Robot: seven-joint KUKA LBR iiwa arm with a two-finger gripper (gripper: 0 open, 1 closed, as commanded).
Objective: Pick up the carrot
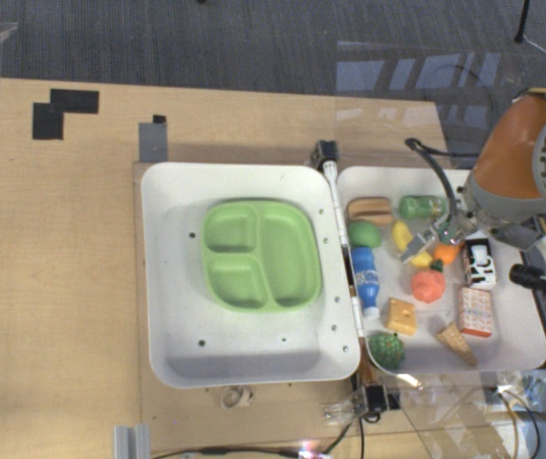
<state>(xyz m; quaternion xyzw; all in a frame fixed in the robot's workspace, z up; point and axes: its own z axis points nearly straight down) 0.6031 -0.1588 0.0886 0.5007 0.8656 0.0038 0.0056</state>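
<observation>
While the grey arm reaches over the right of the 2 white bins, its hand sits low among the toys, right against the small orange carrot; whether it is spread or pinching I cannot tell. Just below the hand lies a red tomato, a yellow banana is beside it toward the other bin, which holds a green divided plate.
</observation>
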